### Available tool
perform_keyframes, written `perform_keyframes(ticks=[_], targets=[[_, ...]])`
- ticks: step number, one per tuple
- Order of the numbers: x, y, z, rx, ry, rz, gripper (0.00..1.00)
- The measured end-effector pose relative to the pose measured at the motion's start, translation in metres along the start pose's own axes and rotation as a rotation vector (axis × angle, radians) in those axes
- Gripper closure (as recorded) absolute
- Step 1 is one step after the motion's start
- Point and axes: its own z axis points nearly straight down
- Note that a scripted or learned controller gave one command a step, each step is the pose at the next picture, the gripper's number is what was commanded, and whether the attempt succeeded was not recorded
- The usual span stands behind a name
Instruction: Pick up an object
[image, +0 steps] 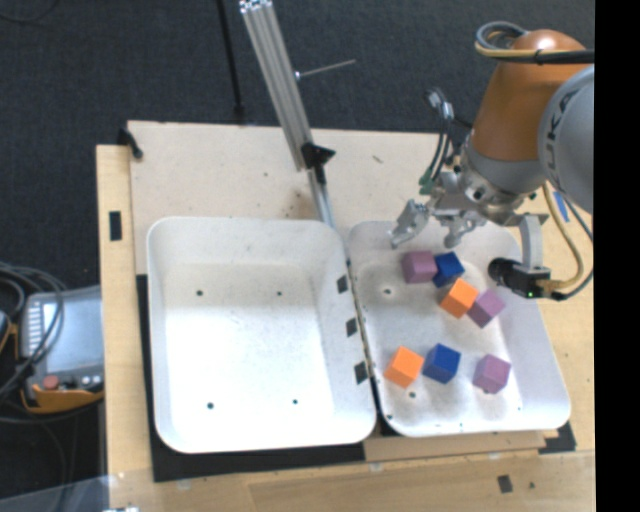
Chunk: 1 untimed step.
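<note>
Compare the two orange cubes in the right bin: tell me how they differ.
The upper orange cube sits in a cluster, touching or nearly touching a blue cube and a purple cube. The lower orange cube lies nearer the bin's left wall, beside another blue cube. The upper one is closer to the gripper. Both look alike in size and colour, and both rest on the bin floor.

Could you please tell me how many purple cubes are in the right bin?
3: one near the far wall, one mid-right beside an orange cube, one near the front right. None seems hidden.
</note>
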Motion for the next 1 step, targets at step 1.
perform_keyframes(ticks=[1], targets=[[-0.0001, 0.0, 0.0, 0.0, 0.0, 0.001, 0.0]])
